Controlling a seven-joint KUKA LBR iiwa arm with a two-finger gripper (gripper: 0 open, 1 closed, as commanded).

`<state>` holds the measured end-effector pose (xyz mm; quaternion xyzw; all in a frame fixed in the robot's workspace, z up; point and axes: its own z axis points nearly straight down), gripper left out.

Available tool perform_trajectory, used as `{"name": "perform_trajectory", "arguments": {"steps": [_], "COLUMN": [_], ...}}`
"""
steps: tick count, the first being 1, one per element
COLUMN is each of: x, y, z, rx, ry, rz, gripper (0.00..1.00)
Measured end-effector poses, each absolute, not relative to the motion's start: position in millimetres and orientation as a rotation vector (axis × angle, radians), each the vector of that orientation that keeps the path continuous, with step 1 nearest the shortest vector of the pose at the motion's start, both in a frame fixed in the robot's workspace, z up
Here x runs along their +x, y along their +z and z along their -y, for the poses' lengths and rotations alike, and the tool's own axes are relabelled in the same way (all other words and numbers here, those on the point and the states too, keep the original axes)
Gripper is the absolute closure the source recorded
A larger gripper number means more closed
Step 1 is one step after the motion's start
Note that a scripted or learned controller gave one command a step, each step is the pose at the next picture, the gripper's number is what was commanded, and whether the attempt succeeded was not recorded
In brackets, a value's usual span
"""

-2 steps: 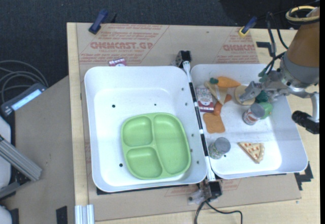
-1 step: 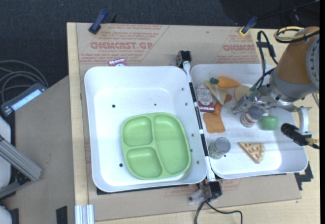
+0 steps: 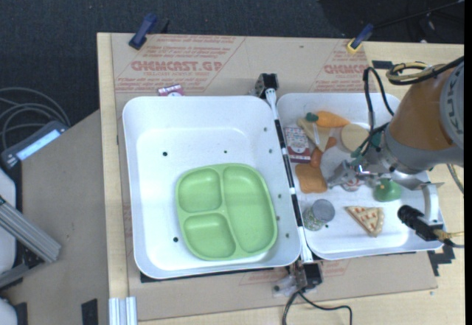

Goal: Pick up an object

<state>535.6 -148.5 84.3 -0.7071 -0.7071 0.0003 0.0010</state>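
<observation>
Camera view: hand (image 3: 346, 175), grip state cannot be told, low in right bin (image 3: 354, 246) among toy foods; green tray (image 3: 225, 211) in left bin (image 3: 147, 169).

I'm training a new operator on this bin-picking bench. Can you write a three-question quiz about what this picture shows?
1. True or false: the green divided plate lies in the left bin.
2. Which thing lies nearest the front rim of the right bin? A) carrot B) pizza slice C) small packet
3. Fill in: the gripper is down inside the ____ bin.

Key
1. True: it sits toward that bin's front.
2. B
3. right, among the toy food.
</observation>
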Motion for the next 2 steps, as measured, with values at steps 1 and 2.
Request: {"name": "perform_trajectory", "arguments": {"steps": [1,2], "x": [535.9,623.9], "y": [94.3,185.6], "z": [148.8,82.0], "rx": [-2.222,-2.221], "ry": [0.0,-0.004], "rz": [2.221,2.224], "gripper": [1.0,1.0]}}
